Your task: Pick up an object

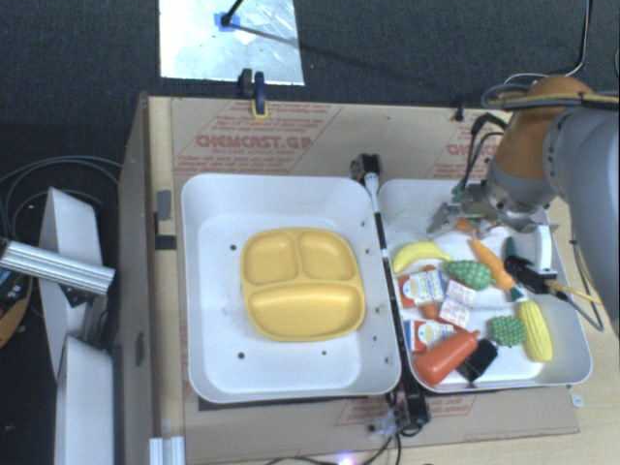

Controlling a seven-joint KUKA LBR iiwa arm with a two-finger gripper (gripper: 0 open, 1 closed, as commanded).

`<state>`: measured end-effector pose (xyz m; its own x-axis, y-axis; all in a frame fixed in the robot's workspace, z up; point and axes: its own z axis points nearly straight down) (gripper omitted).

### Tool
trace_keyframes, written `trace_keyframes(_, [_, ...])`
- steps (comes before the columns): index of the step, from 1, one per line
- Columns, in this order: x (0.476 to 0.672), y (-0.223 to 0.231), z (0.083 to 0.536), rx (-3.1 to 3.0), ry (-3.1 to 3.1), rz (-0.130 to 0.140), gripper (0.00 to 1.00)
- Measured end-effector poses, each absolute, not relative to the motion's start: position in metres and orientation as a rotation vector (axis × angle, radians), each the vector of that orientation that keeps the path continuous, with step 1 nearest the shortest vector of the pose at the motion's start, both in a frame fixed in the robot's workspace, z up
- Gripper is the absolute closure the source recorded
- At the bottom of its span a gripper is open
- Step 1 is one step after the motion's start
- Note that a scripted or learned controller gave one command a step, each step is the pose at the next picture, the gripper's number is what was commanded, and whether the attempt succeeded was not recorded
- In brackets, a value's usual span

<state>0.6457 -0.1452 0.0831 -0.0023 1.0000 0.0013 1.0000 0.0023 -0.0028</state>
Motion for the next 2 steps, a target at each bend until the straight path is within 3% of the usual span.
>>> trace_keyframes(1, [0.618, -0.172, 0.160, -2.222, -2.227, -0.003, 0.00])
trace_keyframes(2, [0.655, -0.185, 0.090, -2.227, -2.236, -0.006, 0.00])
